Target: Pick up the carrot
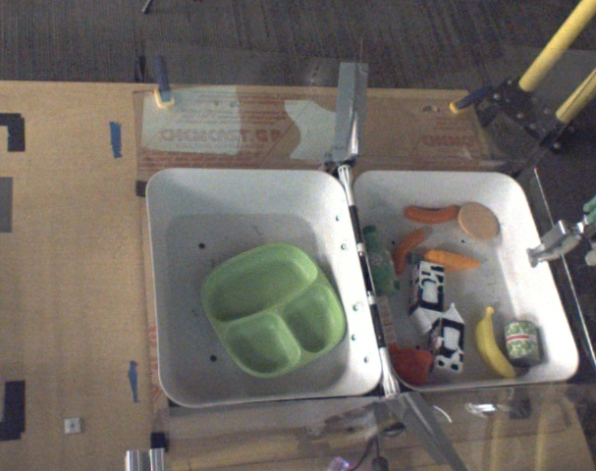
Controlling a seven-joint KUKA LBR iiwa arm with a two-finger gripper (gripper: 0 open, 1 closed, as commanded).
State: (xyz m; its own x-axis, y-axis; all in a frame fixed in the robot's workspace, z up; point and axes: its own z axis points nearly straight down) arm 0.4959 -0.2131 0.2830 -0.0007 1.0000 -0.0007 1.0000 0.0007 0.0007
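Observation:
The carrot [453,259] is a small orange tapered piece lying in the upper middle of the right bin [543,361], just above a black-and-white carton [428,292]. A second orange-red piece [407,248] lies slanted to its left. My gripper [556,245] hangs at the right bin's right rim, well to the right of the carrot and slightly above its level in the view. Nothing shows held in it.
The right bin also holds a red sausage [430,214], a tan disc [479,222], a banana [492,343], a small can [521,341], a second carton [448,343], a red item [412,363] and a green vegetable [381,263]. A green divided plate [273,309] lies in the left bin.

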